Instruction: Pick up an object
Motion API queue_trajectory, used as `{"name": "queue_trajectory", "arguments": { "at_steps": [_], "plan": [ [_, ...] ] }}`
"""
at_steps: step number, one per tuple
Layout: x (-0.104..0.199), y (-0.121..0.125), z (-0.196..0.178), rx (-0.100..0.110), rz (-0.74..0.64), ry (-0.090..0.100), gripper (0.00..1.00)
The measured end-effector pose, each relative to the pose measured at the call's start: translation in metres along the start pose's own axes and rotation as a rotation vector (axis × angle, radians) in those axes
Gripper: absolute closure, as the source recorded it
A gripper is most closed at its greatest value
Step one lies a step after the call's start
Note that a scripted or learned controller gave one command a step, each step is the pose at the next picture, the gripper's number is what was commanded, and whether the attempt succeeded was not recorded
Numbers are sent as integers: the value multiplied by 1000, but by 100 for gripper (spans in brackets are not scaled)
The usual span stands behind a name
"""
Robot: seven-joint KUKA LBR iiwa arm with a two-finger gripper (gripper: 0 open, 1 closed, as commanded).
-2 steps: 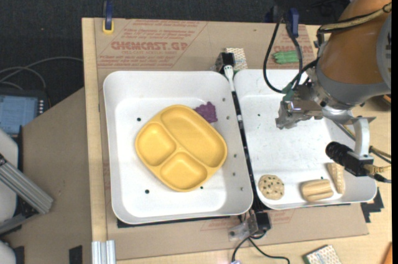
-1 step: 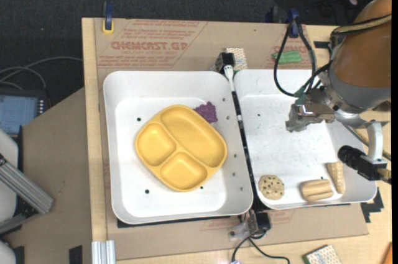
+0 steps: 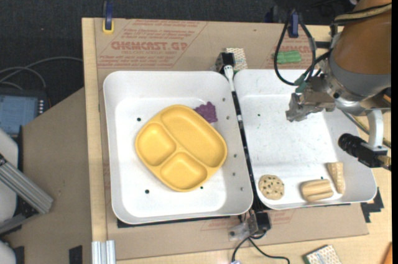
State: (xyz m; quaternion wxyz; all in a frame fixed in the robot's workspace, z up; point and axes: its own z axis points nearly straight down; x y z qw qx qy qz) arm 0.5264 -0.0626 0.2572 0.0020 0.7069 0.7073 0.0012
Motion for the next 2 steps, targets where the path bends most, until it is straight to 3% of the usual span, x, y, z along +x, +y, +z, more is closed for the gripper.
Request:
{"name": "queue_trajectory", "arguments": {
  "at_steps": [1, 2],
  "plan": [
    [28, -11, 77, 14, -1, 4, 100],
    [32, -42, -5, -2, 0, 1, 100]
  ]
}}
